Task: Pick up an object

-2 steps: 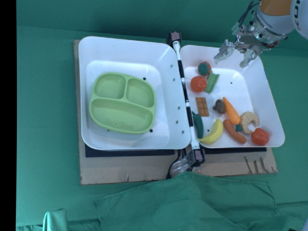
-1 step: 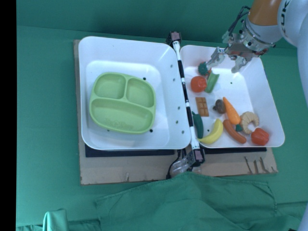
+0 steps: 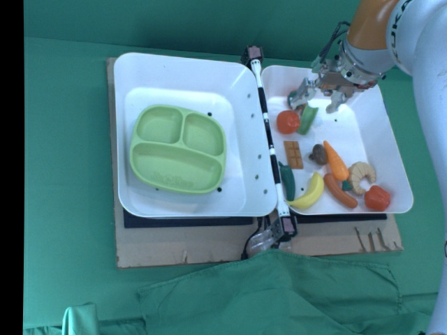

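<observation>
My gripper (image 3: 318, 102) hangs over the back left part of the right bin (image 3: 363, 121), its fingers spread open and nothing between them. Just below its left finger lies a small green vegetable (image 3: 307, 118), touching a red tomato (image 3: 287, 121). Further forward in this bin are a brown chocolate bar (image 3: 293, 153), a dark mushroom (image 3: 318, 153), a carrot (image 3: 335, 160), a croissant (image 3: 361, 175), a sausage (image 3: 339, 191), a red pepper (image 3: 377, 198), a banana (image 3: 309, 192) and a green cucumber (image 3: 287, 180).
The left bin (image 3: 237, 82) holds a light green divided plate (image 3: 178, 149). A black and white striped bar (image 3: 269, 138) runs between the two bins. Green cloth is bunched at the front (image 3: 279, 292).
</observation>
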`<move>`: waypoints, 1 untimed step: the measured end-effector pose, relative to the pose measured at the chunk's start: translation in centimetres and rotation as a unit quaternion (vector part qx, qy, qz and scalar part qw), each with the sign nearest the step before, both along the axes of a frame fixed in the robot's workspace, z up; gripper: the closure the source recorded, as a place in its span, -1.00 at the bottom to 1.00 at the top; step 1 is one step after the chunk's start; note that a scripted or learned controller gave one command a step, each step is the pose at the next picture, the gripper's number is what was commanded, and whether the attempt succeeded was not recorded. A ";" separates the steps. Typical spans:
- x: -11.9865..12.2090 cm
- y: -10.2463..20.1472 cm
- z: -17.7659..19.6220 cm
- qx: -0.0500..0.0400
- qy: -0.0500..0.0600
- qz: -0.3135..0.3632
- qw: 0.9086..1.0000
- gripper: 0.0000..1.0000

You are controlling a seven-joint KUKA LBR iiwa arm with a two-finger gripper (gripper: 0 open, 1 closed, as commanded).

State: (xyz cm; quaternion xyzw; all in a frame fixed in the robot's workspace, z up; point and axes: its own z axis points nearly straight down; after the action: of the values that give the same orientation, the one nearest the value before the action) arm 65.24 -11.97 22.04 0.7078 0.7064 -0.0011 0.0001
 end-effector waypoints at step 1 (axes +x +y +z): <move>0.3 -0.1 -3.7 0.000 -0.005 0.000 1.000 -1.00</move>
State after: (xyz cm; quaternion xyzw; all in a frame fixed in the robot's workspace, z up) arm 65.49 -12.09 18.33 0.7081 0.7061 0.0019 0.0036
